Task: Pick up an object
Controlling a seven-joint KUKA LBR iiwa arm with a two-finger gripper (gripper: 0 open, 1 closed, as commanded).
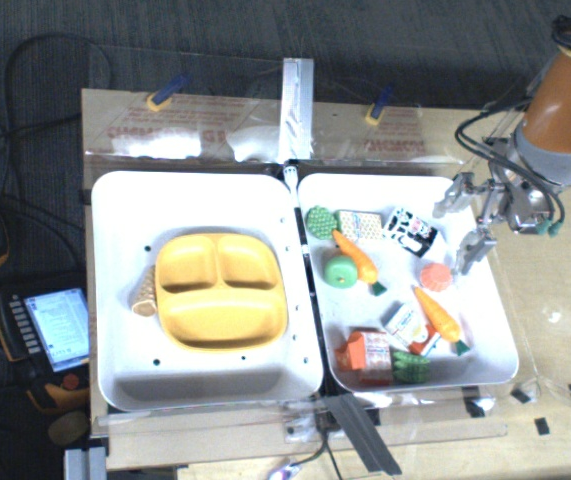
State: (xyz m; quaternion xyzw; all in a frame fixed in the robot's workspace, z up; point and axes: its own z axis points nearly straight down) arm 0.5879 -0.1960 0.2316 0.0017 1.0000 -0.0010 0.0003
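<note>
1. The yellow tray (221,290) sits in the left bin (115,208).
2. The gripper (473,230) hangs over the right bin (500,343), fingers apart, holding nothing.
3. One carrot (439,318) lies lower right, its tip pointing up-left.

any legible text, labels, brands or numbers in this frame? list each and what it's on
None can be read.
Clear plastic sheet behind the bins: faint reddish print, too blurred.
Black-and-white box in the right bin: pattern or print, too small.
Orange carton: label marks, too small.
Small white pack: unreadable.
Handheld device on the floor at left: lit screen, text too small.
</note>
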